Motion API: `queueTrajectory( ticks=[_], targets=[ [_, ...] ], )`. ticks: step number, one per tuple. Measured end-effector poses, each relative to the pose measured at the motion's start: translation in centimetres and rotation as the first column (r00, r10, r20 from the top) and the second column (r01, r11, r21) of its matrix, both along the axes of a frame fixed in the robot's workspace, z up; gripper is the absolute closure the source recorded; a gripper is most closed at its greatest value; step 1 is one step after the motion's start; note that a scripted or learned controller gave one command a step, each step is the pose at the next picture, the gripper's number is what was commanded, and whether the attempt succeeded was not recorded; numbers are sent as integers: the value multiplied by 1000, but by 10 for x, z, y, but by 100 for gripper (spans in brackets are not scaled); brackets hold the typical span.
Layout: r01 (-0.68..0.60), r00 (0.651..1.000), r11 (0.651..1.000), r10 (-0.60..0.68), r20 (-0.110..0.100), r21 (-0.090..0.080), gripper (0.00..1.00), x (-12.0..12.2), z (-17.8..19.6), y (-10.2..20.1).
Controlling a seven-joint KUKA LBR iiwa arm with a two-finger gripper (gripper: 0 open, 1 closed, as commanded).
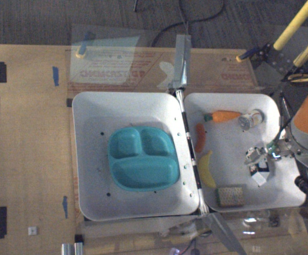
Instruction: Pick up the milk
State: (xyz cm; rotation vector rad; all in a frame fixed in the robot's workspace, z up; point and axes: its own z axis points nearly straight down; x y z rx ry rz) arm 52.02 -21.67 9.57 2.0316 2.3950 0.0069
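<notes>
A small pale bottle with a round cap (249,120), which I take for the milk, lies on its side at the back of the right bin (287,193), just right of the carrot. My gripper (256,158) reaches in from the right and hangs low over the middle right of that bin, well in front of the bottle and apart from it. A small white and black item (259,176) lies right under the gripper; whether they touch is unclear.
The right bin also holds an orange carrot (225,116), a red pepper (200,136), a yellow banana (206,170) and a speckled block (230,196). A teal divided plate (142,159) sits in the left bin (90,142). A metal divider (188,142) runs between the bins.
</notes>
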Motion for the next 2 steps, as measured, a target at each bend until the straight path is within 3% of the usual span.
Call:
queueTrajectory(
  ticks=[1, 2],
  targets=[
    [6, 1000, 1000, -6, 5, -5, 100, 0, 11, -4],
    [149, 989, 989, -149, -2, -3, 100, 9, 66, 76]
  ],
)
